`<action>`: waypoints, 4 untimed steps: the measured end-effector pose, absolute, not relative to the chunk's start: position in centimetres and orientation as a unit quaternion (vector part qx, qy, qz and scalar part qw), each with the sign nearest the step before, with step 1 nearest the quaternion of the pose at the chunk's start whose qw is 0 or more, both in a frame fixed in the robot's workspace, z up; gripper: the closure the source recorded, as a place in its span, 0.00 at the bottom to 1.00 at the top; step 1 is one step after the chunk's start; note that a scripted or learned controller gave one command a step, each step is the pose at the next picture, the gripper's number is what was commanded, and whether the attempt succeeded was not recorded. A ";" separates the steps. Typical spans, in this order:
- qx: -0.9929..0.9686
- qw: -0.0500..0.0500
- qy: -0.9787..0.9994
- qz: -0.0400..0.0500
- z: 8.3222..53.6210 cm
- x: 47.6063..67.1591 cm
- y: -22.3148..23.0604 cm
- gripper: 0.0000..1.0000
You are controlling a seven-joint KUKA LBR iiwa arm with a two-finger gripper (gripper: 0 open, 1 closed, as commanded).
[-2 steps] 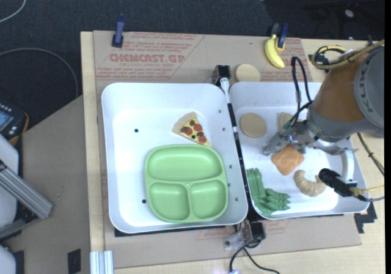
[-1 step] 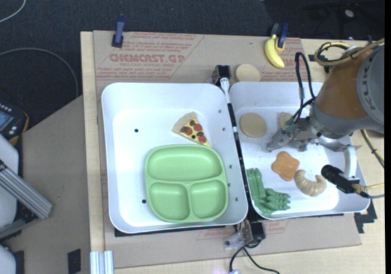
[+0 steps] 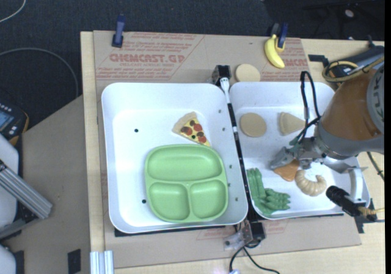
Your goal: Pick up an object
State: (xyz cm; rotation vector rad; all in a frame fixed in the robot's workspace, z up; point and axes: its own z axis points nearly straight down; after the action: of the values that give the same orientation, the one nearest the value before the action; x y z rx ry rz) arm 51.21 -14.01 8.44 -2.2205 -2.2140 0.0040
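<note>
The orange wedge-shaped toy food (image 3: 286,172) lies in the right bin (image 3: 269,98), touching a pale croissant (image 3: 310,183). The gripper (image 3: 292,158) sits right over the wedge; whether its jaws are released or clenched I cannot tell. A grasp here could catch the croissant too, or skid off the wedge's low, smooth slope.
</note>
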 end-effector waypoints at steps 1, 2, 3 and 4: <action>-0.708 -0.001 -0.706 0.000 9.5 51.5 -14.0 1.00; -0.709 -0.002 -0.705 0.001 8.4 51.0 -22.2 1.00; -0.707 -0.003 -0.707 -0.001 9.5 51.1 -21.7 1.00; -0.708 -0.004 -0.707 -0.001 10.5 51.2 -21.7 1.00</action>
State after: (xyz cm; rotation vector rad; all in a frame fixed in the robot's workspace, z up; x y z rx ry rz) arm 51.19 -21.66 10.54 -2.2292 -2.2262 -0.0028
